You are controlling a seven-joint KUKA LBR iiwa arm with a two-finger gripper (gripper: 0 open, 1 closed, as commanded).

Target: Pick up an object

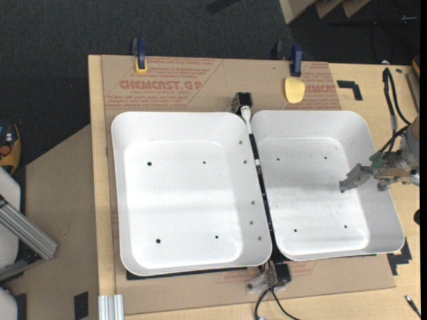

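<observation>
My gripper point(348, 183) comes in from the right edge and hangs over the right part of the right white bin point(313, 129), its grey tip pointing left and down toward the bin floor. Behind it, the wrist and cables run off to the right. Around the tip I see only bare white bin floor with small black dots. The left white bin point(177, 129) lies beside it, well away from the gripper.
Both bins rest on a brown board point(200, 79) held by blue clamps point(139, 52) at the back. A yellow clamp pad point(294, 89) sits behind the right bin. A black strip point(257, 179) joins the bins. Cables point(390, 92) hang at the right.
</observation>
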